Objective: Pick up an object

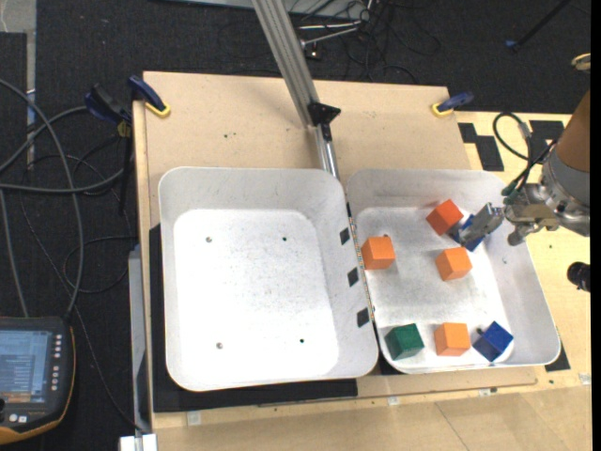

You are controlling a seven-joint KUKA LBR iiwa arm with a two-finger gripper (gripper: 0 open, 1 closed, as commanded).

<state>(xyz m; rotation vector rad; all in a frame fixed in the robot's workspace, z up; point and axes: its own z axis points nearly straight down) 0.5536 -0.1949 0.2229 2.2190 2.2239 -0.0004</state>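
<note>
Orange cube (pixel 445 217) looks light, rigid; grab across flat opposite faces. Gripper (pixel 479 225) just beside it, finger state unclear from here.

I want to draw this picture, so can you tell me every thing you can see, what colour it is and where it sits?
orange blocks: 4, orange, right bin: one near its left wall, one at the back by the gripper, one in the middle, one at the front
green block: 1, green, front of the right bin
blue blocks: 2, blue, right bin: one at the front right corner, one at the gripper's tip
bins: 2, white, side by side on the bench: left bin, right bin
bench: 1, tan
clamps: 2, blue and yellow, back corners of the bench
metal pole: 1, grey, slanting over the back
handheld screen: 1, bottom left on the floor
gripper: 1, grey, reaching in from the right
</note>
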